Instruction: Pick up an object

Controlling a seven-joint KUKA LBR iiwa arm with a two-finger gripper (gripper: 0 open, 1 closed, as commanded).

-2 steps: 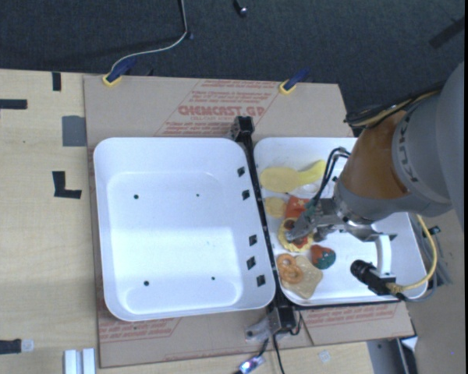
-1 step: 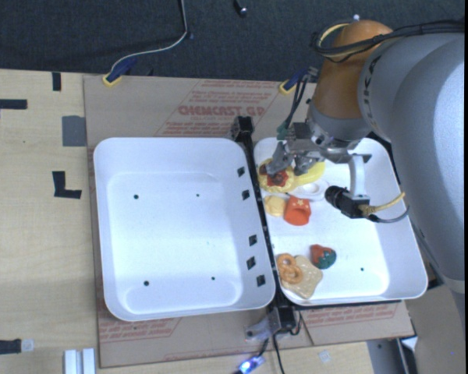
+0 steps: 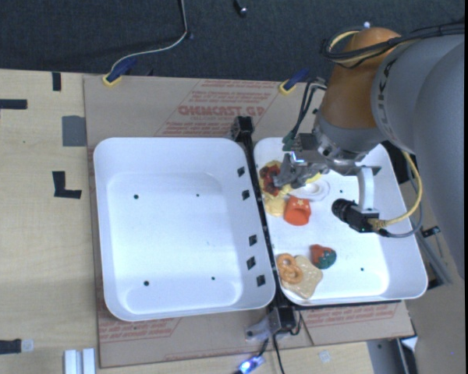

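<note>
Gripper (image 3: 296,171) over right bin (image 3: 374,283), cardboard (image 3: 210,107) beneath, dark carpet (image 3: 78,14) behind

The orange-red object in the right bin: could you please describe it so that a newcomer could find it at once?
Start at the right bin, the one the arm reaches into. Near its left wall, just below the pincer, sits the small orange-red object. Its solid orange-red colour marks it out from the pale yellow piece beside it and the red-and-green item nearer the front.
</note>
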